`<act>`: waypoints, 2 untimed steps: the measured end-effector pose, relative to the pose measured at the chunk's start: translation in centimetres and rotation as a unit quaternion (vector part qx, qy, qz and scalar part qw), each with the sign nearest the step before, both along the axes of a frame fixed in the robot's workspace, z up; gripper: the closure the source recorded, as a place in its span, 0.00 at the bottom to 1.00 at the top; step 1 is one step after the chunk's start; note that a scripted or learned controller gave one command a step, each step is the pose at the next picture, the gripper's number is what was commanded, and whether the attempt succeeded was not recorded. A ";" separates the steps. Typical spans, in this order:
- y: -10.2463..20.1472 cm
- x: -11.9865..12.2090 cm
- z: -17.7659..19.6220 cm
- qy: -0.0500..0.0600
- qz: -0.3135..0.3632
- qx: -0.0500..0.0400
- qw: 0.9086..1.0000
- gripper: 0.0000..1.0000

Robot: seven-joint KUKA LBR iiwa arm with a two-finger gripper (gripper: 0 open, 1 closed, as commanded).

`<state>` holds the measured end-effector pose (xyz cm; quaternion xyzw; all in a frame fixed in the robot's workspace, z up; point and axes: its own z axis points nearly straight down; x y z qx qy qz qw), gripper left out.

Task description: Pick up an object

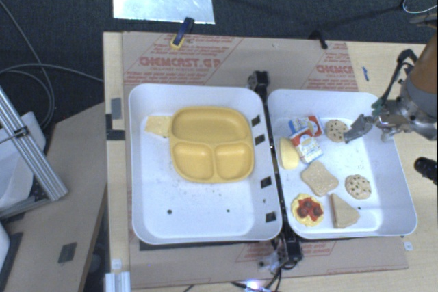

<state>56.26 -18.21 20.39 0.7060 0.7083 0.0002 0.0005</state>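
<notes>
The right bin (393,174) holds several toy foods. There is a cookie (335,130) at the back, a second cookie (357,186), a red and white packet (306,137), a pale yellow piece (289,154), a bread slice (319,179), a small pizza (308,210) and a tan wedge (344,212). My gripper (369,133) hangs over the back right of this bin, just right of the back cookie. It is open, with one fingertip (350,136) close to that cookie and nothing between the fingers.
The left bin (147,167) holds a yellow divided tray (209,143) and a pale flat piece (157,125) at its left. A black divider (268,147) runs between the bins. A metal frame (31,154) stands at the far left.
</notes>
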 end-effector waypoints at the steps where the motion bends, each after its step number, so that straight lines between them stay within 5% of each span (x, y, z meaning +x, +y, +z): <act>1: 8.2 5.4 -8.0 0.000 0.005 0.002 1.000 0.00; 2: 5.6 10.6 -11.8 -0.003 0.002 0.001 1.000 0.00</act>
